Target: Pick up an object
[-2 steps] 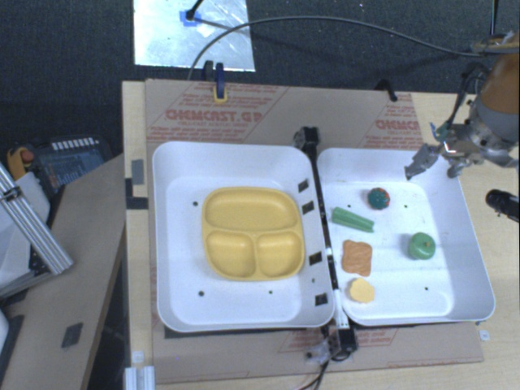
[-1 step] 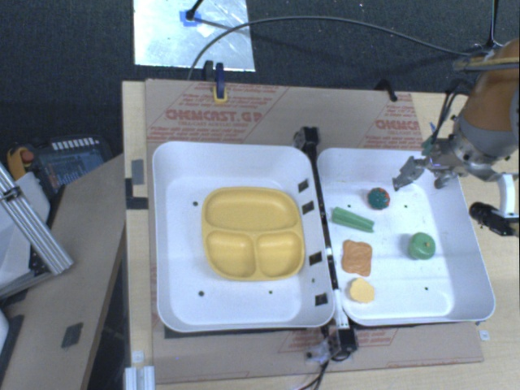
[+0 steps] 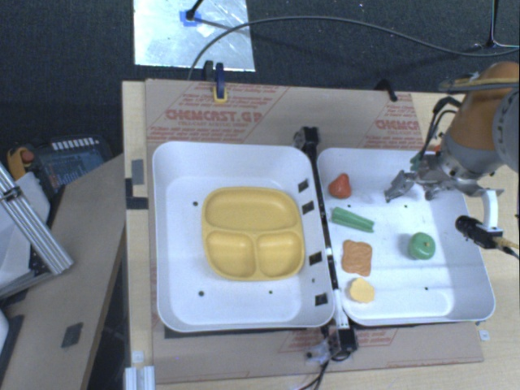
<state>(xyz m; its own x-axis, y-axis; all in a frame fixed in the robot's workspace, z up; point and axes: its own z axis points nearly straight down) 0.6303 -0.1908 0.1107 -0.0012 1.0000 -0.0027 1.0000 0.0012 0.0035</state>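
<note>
Camera view: my gripper (image 3: 396, 190) hangs over the right bin (image 3: 471, 299); its state I cannot tell. The green round toy (image 3: 422, 245) lies near it on the bin floor, likely light, hard, slippery; I would pinch across its middle

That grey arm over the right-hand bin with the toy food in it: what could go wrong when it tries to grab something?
Three guesses. The gripper hangs over bare floor of the right white bin, with no item under it, so a straight drop may catch nothing. The flat orange-brown slab and the yellow disc lie low and could slip free. The round green piece might roll aside if nudged.
</note>
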